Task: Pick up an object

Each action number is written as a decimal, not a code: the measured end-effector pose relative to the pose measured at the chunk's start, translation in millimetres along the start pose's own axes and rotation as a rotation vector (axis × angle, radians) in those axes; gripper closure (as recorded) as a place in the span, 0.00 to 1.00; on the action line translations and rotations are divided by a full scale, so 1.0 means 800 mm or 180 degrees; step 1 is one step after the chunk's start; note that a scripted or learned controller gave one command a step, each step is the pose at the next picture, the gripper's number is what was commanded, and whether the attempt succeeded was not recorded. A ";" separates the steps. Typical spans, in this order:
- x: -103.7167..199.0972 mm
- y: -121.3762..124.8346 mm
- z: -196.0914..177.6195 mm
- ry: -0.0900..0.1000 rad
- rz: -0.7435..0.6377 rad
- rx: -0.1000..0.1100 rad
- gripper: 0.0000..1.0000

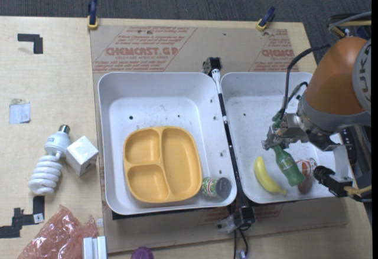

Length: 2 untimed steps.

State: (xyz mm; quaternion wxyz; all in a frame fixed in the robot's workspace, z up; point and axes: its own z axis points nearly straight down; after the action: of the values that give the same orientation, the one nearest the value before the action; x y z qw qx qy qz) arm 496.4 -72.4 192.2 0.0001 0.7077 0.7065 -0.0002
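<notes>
Two white bins (109, 134), fingers (276, 140) over green bottle (287, 166) beside banana (267, 176) — grip state cannot be told.

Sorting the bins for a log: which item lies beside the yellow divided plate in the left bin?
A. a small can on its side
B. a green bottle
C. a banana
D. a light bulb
A: the small can lies on its side at the lower right corner of the yellow divided plate, inside the left bin.

Two white bins (115, 89), one yellow divided tray (162, 163), one banana (266, 175), one green bottle (287, 166), one small can (214, 187) — outside, one spiral bulb (48, 166)
</notes>
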 end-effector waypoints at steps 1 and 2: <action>0.008 -0.020 -0.019 0.0001 -0.0002 -0.0002 1.00; 0.042 -0.014 -0.008 0.0001 -0.0005 0.0004 1.00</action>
State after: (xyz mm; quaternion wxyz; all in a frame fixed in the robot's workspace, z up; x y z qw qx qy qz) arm 485.7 -39.1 199.0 -0.0004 0.7071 0.7071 -0.0006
